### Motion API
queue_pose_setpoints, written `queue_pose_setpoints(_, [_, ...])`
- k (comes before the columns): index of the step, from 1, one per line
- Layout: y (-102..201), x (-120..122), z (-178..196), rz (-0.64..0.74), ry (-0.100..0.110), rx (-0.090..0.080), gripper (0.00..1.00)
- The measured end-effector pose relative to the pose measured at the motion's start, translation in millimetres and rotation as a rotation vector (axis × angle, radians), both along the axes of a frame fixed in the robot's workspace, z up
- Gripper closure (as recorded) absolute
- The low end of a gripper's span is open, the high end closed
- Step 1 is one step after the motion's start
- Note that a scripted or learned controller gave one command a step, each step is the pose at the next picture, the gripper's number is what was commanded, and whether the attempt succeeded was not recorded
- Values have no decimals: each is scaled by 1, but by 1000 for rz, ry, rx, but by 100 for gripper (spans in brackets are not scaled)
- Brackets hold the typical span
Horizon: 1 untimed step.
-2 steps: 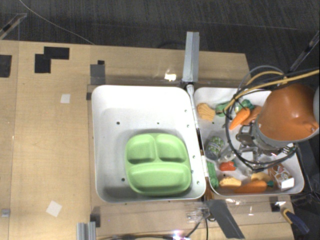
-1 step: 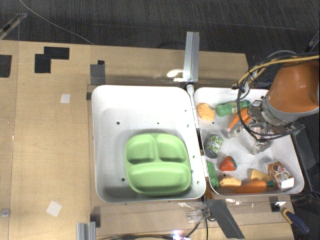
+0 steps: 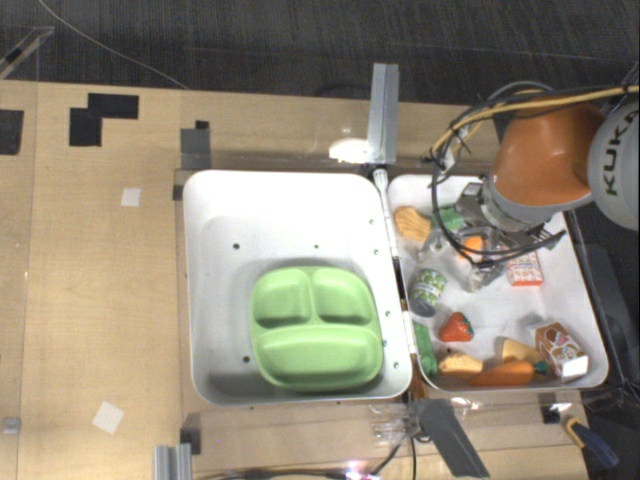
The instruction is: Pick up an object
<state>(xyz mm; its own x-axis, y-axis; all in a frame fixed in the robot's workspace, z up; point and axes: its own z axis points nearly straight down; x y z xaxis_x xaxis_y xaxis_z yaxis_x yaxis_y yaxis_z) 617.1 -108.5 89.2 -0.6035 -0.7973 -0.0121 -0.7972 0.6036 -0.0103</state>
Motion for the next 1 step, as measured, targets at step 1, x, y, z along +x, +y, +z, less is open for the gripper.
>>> queue_pose_setpoints(1, [18, -70, 2, -41, 0, -3, 0])
